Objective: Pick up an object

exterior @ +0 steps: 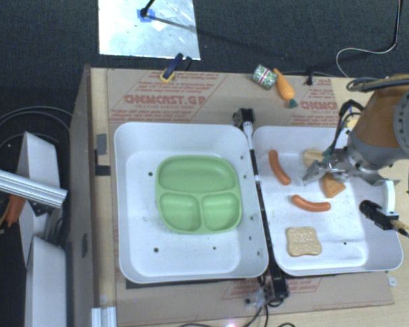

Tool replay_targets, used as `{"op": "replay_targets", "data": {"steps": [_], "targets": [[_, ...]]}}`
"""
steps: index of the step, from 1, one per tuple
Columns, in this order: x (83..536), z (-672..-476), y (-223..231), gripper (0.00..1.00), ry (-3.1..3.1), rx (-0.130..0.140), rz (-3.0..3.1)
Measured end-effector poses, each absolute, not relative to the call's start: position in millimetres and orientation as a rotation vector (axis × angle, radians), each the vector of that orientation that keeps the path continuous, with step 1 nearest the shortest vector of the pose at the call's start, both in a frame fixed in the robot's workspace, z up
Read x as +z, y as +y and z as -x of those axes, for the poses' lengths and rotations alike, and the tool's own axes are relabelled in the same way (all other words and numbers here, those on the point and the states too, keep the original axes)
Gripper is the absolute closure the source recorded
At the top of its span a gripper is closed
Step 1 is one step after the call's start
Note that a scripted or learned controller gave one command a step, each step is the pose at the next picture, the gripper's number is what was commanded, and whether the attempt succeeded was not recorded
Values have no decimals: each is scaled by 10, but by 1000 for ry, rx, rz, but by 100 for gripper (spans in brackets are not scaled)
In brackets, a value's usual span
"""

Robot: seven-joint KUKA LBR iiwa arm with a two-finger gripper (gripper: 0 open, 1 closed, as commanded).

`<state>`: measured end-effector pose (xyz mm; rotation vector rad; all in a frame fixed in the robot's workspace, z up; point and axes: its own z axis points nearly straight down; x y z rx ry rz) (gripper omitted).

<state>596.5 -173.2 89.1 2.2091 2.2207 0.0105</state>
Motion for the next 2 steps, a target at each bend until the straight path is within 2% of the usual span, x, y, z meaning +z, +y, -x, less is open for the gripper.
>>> {"op": "replay_targets", "data": {"steps": [1, 2], "targets": [[1019, -5981, -1766, 100, 2214, 9, -2203], [1017, -5979, -1765, 0, 2214, 9, -2203]]}}
